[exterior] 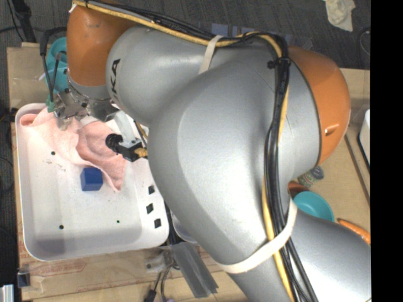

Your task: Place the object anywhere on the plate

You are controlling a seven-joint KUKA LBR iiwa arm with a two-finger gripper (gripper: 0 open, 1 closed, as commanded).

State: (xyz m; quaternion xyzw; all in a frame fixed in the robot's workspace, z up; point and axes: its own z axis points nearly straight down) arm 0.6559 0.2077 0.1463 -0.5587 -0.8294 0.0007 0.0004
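The gripper is seen at the upper left, lowered over the far left corner of the left bin. Its tips are set against a pink cloth, and whether anything is gripped cannot be told, since the wrist and cables crowd that spot.

A blue cube lies just below and to the right of the gripper, on the lower edge of the cloth, apart from the tips. The cloth is spread from beneath the gripper down toward the cube. A plate cannot be made out with certainty; a pink rim-like edge is seen just left of the gripper, but it may be cloth.

Part of black lettering is seen on the arm just right of the gripper; it is cut off and cannot be read fully.

Most of the view to the right of the gripper is covered by the grey arm with its orange band, so the right bin is hidden. A teal bowl peeps out far to the lower right, partly covered. A teal object is seen just above the gripper, largely hidden. A crumpled rag lies on the floor far to the upper right.
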